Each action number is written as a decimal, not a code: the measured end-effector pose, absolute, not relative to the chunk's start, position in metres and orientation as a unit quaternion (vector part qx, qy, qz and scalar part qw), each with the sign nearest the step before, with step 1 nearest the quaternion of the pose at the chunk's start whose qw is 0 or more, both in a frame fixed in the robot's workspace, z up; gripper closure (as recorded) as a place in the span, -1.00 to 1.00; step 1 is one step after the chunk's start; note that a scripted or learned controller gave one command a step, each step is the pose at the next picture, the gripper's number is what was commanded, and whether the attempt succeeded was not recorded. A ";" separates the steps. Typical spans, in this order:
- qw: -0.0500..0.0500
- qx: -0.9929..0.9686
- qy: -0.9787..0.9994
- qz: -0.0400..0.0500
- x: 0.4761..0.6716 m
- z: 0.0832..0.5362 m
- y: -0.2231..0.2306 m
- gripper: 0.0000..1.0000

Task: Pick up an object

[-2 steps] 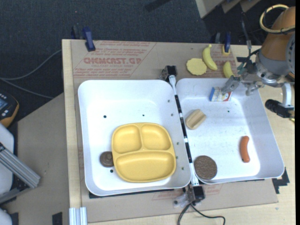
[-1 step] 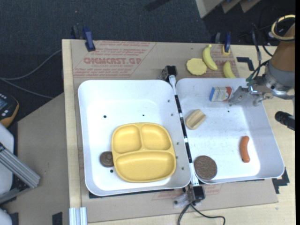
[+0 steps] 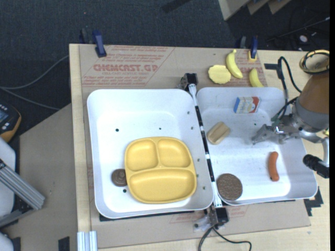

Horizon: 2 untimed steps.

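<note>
Orange sausage (image 3: 274,166) lies just below your gripper (image 3: 260,136), the closest thing to reach; whether the fingers are parted you cannot tell, and nothing shows between them. Drop straight over it, fingers across its short width. Farther left sits the tan block (image 3: 218,133), beyond it the yellow tray (image 3: 159,169).

Blue clamps (image 3: 98,43); bench cables (image 3: 230,239)

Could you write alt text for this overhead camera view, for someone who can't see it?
A grey robot arm's gripper hovers over the right white bin, which holds a tan block, orange sausage, brown disc and small carton. The left white bin holds a yellow divided tray.
</note>
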<state>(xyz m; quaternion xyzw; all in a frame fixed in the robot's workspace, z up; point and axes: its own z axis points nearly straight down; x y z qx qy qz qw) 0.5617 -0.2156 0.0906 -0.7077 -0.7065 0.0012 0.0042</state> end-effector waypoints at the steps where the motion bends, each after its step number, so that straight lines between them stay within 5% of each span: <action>1: 0.003 -0.707 -0.707 -0.001 0.517 0.084 -0.216 -1.00; 2: 0.000 -0.707 -0.707 -0.001 0.519 0.095 -0.217 1.00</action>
